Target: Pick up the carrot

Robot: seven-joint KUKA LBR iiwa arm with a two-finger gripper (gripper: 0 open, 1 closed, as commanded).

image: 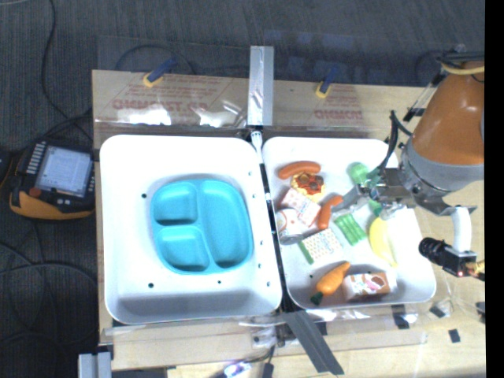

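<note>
The carrot [331,278] lies loose at the near edge of the right bin [409,286], while the gripper [376,194] hovers farther back, its opening impossible to judge.

Single arm [450,136] entering from the right edge of the camera view, seen from above. The orange band sits uppermost, with the grey wrist section below it. The gripper [376,191] extends leftward from the wrist, low over the right-hand side of the workspace, its tip dark and indistinct.
</note>
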